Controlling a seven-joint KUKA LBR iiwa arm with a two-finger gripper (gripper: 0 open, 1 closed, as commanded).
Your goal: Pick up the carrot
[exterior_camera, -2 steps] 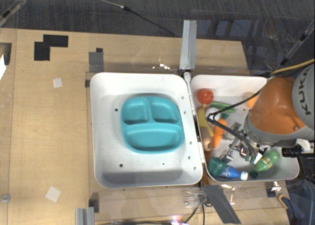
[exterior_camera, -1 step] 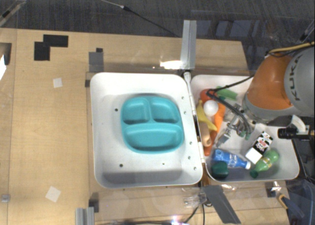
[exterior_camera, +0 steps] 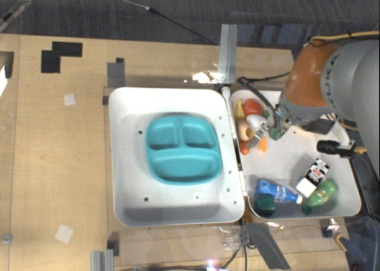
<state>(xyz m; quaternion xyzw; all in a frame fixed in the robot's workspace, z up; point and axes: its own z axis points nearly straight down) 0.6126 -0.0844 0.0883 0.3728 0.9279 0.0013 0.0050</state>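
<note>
Over at the right-hand bin [exterior_camera: 350, 204], the big grey arm [exterior_camera: 350, 80] with its orange band [exterior_camera: 306, 77] reaches down toward the near-left corner of the pile of toy food. Its hand [exterior_camera: 268, 128] hangs low by the bin's left wall, right among the small things there, and I cannot tell if it is open or closed because it is too small and crowded to make out. The carrot [exterior_camera: 254, 143] looks like the little orange piece lying just below and to the left of the hand, close beside a brown and cream toy [exterior_camera: 243, 132] that leans on the wall. A red tomato-like toy [exterior_camera: 253, 108] and a yellow piece [exterior_camera: 240, 108] sit just behind them. Farther off, at the front of the same bin, lie a blue bottle [exterior_camera: 278, 191], a green bottle [exterior_camera: 319, 195] and a small white box [exterior_camera: 316, 173], well apart from the carrot. The left bin [exterior_camera: 127, 145] holds a teal tray [exterior_camera: 181, 148] with three parts. I think the step right now is getting the hand onto the carrot, since nothing shows it lifted yet. Next, the hand would need to line up over the orange piece alone, close on it without catching the toys touching it, and then go straight up. The things are packed tight, so a slip or a wrong grab seems easy.
</note>
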